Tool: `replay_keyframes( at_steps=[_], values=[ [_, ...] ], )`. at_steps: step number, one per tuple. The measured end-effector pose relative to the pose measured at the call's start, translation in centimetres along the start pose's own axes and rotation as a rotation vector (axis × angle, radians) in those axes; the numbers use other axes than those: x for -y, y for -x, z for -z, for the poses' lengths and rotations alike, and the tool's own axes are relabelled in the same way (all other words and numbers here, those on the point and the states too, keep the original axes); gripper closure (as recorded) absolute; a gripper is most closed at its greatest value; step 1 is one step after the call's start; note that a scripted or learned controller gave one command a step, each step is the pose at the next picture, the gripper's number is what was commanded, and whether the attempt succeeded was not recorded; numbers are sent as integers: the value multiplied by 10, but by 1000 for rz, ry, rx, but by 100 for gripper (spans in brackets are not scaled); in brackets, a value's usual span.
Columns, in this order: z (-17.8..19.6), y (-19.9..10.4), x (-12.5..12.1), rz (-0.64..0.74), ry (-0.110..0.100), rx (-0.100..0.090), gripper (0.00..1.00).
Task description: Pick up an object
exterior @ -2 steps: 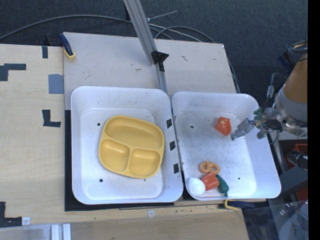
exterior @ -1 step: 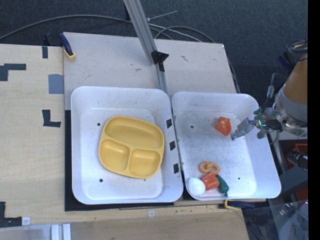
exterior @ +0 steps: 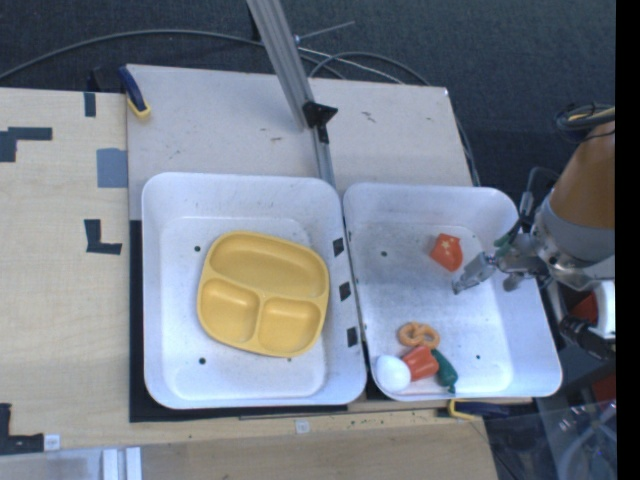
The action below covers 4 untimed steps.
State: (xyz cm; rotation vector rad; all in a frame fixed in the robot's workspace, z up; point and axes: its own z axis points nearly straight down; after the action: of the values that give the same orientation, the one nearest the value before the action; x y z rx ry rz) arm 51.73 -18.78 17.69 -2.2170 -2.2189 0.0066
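I've got the two-finger gripper (exterior: 478, 275) low over the right white bin (exterior: 520, 368), fingers spread, nothing between them. The small orange-red plastic block (exterior: 447, 251) sits just beside it at 10 o'clock. I'd centre over the block, then descend straight before closing.

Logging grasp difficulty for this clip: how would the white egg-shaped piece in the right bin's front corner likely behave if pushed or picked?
The white egg-shaped piece looks smooth and rounded, so it may roll when nudged. It sits against the right bin rim and beside the red piece, which probably limits rolling. Its curved surface could slip from the tool.
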Motion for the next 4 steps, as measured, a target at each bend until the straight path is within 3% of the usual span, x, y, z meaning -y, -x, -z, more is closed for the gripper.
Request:
replay_keyframes(
  at_steps=[2,3,4],
  values=[
    [-89,2,2,0,6,3,0],
    [-77,2,2,2,6,1,100],
    [-18,4,-7,1,11,2,100]
  ],
)
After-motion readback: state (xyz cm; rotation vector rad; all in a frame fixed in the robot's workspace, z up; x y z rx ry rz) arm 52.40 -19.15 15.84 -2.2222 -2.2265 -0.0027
